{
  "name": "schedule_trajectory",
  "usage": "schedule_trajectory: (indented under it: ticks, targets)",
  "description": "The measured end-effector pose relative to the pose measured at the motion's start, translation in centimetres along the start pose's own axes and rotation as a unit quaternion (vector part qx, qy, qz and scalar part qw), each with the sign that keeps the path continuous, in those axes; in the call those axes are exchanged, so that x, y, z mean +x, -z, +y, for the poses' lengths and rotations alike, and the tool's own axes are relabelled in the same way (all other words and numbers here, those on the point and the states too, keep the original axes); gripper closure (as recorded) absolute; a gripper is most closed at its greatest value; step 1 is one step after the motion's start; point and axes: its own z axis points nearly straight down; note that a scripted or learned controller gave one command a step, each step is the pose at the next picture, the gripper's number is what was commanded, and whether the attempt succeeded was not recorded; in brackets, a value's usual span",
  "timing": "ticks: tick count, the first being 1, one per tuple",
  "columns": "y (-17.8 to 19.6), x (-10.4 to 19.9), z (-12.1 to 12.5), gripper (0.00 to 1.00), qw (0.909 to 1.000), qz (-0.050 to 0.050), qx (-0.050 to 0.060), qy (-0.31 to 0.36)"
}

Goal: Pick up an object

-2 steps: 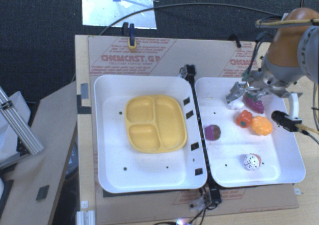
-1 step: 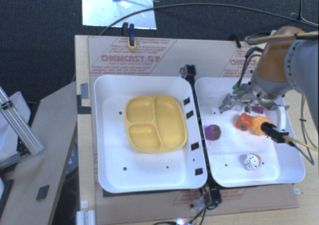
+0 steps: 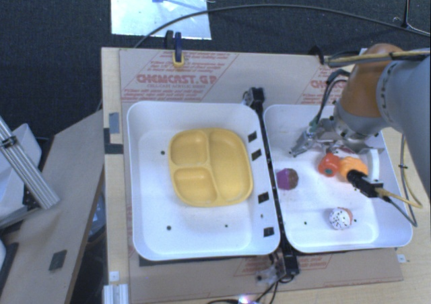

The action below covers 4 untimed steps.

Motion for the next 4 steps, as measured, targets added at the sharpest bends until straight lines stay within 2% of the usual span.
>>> schedule_trajectory:
  ticks: [1, 2, 3, 4]
  targets:
    - [1.2, 0.0, 0.1, 1.00, 1.0000, 0.000, -0.001, 0.000]
    - [6.7, -0.2, -0.8, 1.00, 1.0000, 0.000, -0.002, -0.001]
    - [11.1, 0.0, -0.4, 1.00, 1.0000, -0.001, -0.003, 0.002]
    - [17.6, -0.2, -0.2, 1.00, 1.0000, -0.001, -0.004, 0.002]
